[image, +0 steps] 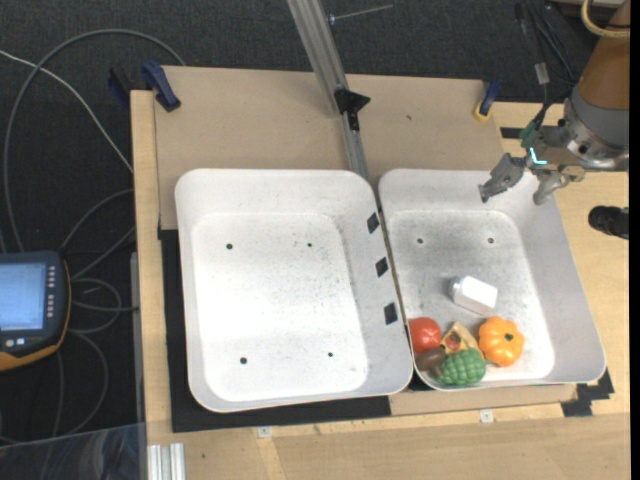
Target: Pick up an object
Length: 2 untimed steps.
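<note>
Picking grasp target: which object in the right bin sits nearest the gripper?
The white block: it lies alone, up-bin from the cluster at the near edge, closest to the gripper.

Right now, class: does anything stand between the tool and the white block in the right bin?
Nothing visible does. The tool, fingers spread, hangs over the right bin's far edge. Bare bin floor lies between it and the white block. The tomato, orange pepper and green piece sit beyond the block, toward the near edge.

Both white bins, the left bin (pixel 270 288) and the right bin (pixel 545 268), look like matt plastic, speckled with grey scuffing. The desk (pixel 250 118) shows a flat, pale wood-board finish. The orange pumpkin (pixel 501 340) and red tomato (pixel 425 333) look smooth and slightly glossy.
</note>
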Tool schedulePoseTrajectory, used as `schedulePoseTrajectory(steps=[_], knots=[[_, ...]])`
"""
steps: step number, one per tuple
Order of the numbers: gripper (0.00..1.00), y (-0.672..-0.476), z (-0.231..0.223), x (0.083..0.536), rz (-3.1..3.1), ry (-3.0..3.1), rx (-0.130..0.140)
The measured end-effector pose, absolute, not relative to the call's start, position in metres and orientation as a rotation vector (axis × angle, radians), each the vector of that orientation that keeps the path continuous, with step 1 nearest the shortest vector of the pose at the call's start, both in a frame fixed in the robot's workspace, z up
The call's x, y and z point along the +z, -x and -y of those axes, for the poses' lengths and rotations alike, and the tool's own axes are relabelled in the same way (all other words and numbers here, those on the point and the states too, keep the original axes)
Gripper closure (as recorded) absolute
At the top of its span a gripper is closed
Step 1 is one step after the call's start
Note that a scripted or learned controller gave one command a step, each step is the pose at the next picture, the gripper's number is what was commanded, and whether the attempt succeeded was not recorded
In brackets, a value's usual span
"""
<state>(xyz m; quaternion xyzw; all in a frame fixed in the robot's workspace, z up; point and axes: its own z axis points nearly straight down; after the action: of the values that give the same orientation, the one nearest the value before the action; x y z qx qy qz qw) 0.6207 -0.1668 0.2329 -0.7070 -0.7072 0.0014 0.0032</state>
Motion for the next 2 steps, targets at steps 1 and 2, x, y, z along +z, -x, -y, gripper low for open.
schedulePoseTrajectory(steps=[1, 2], knots=[[0.0, -0.621, 0.167, 0.236, 2.221, 2.218, 0.002], [0.0, -0.622, 0.159, 0.175, 2.219, 2.214, 0.005]])
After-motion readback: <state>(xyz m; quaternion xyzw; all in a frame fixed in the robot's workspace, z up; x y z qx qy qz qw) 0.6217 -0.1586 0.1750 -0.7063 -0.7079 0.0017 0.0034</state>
